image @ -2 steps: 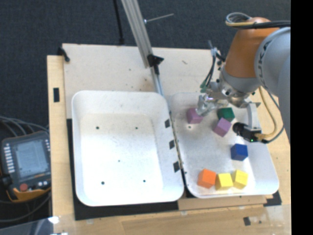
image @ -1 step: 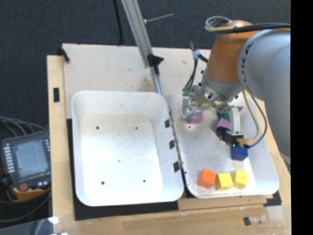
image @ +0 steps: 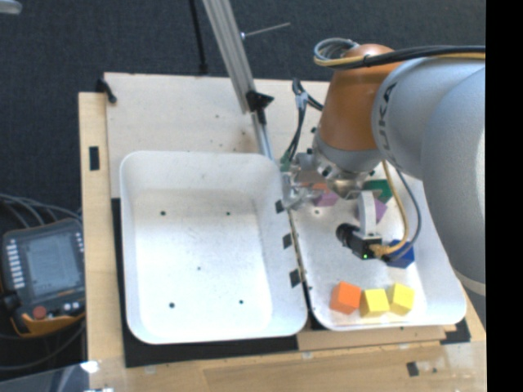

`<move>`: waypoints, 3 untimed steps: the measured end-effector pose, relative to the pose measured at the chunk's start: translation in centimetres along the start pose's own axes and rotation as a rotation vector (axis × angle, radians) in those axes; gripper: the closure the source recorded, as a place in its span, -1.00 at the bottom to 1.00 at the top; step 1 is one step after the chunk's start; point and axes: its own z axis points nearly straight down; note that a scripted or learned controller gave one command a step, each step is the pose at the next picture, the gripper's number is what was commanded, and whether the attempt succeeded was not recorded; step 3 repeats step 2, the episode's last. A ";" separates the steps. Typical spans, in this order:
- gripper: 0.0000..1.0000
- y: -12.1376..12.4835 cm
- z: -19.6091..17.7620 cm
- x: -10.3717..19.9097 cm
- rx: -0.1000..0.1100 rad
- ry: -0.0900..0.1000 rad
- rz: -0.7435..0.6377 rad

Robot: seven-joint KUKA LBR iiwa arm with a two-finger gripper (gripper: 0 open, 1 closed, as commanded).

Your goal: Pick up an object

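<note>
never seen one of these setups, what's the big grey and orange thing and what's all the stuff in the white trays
The big grey and orange thing is a robot arm, reaching in from the right. The one picture comes from a fixed camera above the bench, looking down at a slant. The arm's hand sits low over the right white bin, and the arm hides whether it holds anything. In that bin lie an orange block, two yellow blocks, a blue piece and something green and pinkish, partly covered. The left white bin sits beside it. At far left is a handheld control screen.
</note>
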 end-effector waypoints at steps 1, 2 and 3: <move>1.00 -2.5 -1.4 4.2 0.000 0.001 -0.001; 1.00 -4.1 -2.8 8.3 0.000 0.001 -0.001; 1.00 -4.1 -2.8 8.3 0.000 0.001 -0.001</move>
